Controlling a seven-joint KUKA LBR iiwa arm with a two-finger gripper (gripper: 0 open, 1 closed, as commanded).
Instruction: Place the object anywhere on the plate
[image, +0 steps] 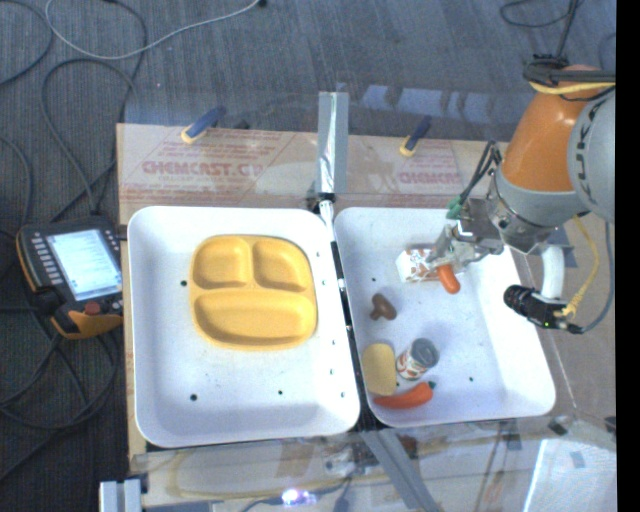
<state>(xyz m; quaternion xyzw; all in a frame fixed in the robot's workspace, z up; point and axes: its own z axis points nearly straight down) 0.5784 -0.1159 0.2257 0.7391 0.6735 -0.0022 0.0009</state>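
The yellow plate (254, 291), split into 3 compartments, sits in the left bin (160, 400), while the gripper (447, 256) hangs low over the right bin (520, 380) toward that bin's 12 o'clock edge; whether it is clenched or released cannot be told from here. Just at its tip lie a white packet (413, 264) and a small orange object (449, 281) touching it on the 3 o'clock side. At 6 o'clock in this bin sit a brown piece (382, 307), a tan block (378, 367), a small can (416, 360) and a red-orange pepper (405, 397).

a robotics lab: teach pendant (68, 268), loose cables (90, 45), bench with white bins (160, 400).
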